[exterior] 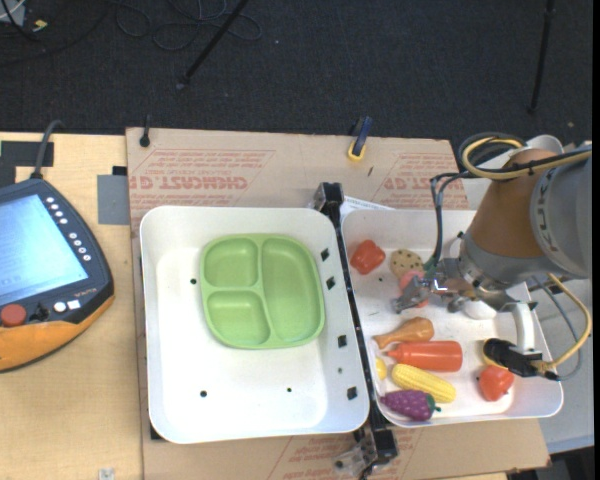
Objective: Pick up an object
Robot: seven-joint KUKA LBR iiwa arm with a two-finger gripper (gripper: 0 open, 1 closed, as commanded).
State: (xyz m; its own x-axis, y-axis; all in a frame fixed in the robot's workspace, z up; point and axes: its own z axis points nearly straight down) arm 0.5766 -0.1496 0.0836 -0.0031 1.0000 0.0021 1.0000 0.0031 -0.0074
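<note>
Toy drumstick (404, 331) at centre of right bin (550, 400) — judged light, rigid, slick; grip its narrow shaft. End effector (427, 290) just above — finger state cannot be told.

Green plate (262, 292); white bins (170, 368); purple grapes (410, 404); yellow corn (423, 381).

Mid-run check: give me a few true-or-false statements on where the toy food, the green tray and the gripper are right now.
1. The green three-compartment plastic tray lies in the left white bin. True.
2. The purple toy grape bunch sits in the green tray. False: it lies in the right white bin, near its front edge.
3. The gripper is over the right bin. True.
4. The yellow toy corn cob lies outside both bins. False: it is in the right bin.
</note>
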